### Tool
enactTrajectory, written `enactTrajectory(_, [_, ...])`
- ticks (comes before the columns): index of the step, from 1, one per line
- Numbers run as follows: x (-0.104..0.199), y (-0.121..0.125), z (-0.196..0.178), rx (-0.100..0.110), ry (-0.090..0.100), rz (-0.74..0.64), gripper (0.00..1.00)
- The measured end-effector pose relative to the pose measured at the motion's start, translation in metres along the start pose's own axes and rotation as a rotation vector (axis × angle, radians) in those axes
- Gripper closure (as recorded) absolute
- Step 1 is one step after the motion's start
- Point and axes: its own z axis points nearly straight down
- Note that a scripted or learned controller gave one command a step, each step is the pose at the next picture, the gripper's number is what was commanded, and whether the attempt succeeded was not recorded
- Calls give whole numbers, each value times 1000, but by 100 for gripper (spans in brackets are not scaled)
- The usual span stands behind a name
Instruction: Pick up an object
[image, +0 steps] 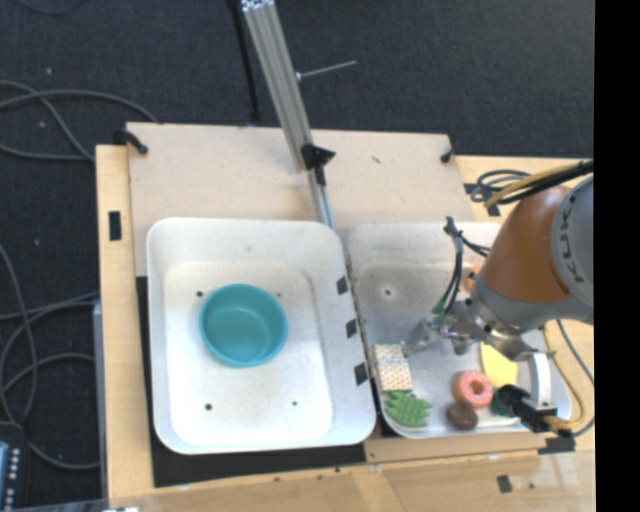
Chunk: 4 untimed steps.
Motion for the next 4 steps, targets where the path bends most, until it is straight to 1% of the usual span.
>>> enactTrajectory(1, [-1,3,29,-9,2,0,0])
enactTrajectory(2, [-1,4,17,-15,4,5,100])
enactTrajectory(3, [-7,5,-27,-12,0,-2,100])
enactTrajectory(4, [-3,3,-89,-14,0,-6,100])
